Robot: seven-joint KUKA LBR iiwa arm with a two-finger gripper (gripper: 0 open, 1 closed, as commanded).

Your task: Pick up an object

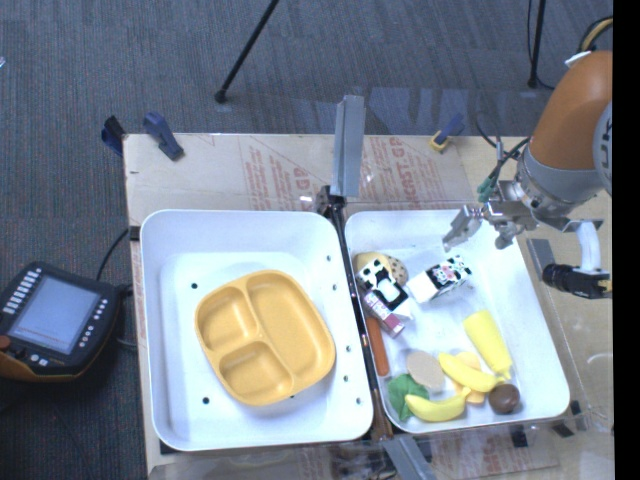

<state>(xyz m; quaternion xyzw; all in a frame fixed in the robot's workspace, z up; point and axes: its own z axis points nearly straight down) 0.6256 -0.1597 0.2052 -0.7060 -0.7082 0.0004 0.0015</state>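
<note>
A yellow tray [263,339] is seen in the left bin [160,268]. In the right bin [535,308], toys are clustered: a cow-patterned box [448,277], a banana [436,406] and a brown ball [504,398]. The gripper [483,225] is held above the bin's far edge, fingers spread, nothing between them.

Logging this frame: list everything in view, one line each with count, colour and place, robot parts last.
bins: 2, white, side by side on bench
divided plate: 1, yellow, left bin
black-and-white cartons: 2, middle of right bin
corn cob: 1, yellow, right bin
bananas: 2, yellow, right bin near edge
brown ball: 1, right bin near corner
clamps: 2, blue, bench's far left
pendant: 1, dark with orange, left of bench
gripper: 1, grey, above right bin's far edge
</note>
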